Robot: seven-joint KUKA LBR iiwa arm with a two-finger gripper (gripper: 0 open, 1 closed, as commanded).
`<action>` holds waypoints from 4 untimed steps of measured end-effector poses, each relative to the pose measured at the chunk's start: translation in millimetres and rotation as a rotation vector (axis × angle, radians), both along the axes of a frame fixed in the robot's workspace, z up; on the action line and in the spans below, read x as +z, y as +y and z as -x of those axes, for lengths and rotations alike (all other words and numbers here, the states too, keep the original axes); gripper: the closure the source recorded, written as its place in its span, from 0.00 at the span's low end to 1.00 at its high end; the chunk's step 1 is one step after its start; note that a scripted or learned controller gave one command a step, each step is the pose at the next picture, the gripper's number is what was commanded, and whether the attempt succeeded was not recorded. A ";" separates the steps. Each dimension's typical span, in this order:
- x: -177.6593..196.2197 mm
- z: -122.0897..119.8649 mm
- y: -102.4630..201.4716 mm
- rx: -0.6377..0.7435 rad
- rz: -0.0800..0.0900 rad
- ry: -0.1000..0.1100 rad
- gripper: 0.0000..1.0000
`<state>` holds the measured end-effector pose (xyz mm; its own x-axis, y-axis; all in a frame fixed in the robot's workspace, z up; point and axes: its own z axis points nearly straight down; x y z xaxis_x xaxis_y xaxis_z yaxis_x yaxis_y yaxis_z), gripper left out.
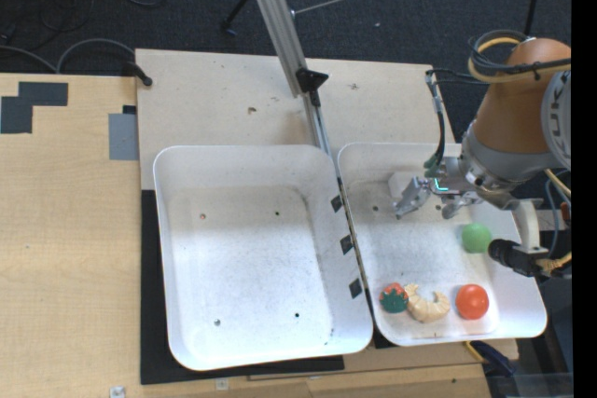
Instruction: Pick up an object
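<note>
gripper low in right bin, jaws apart, holding nothing, arm bent over it

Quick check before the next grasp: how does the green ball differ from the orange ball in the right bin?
The green ball looks slightly smaller than the orange ball. The green ball sits alone, farther up the right bin and nearer the end effector; the orange ball lies near the front edge, beside a beige object. The orange ball shows a bright highlight; the green ball looks duller. Both are round and lie loose.
</note>
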<state>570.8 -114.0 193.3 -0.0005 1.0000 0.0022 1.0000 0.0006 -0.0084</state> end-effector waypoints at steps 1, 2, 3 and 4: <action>2.4 -0.9 -1.2 -0.002 0.001 -0.005 0.00; -41.9 -3.7 -1.8 -0.001 0.001 -0.001 0.00; -96.2 -2.0 -0.5 -0.002 0.000 0.000 0.00; -83.1 -2.6 -2.9 -0.010 0.001 -0.003 1.00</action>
<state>573.4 -116.9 110.3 0.0092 1.0000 0.0012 0.9999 -0.0092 -0.0053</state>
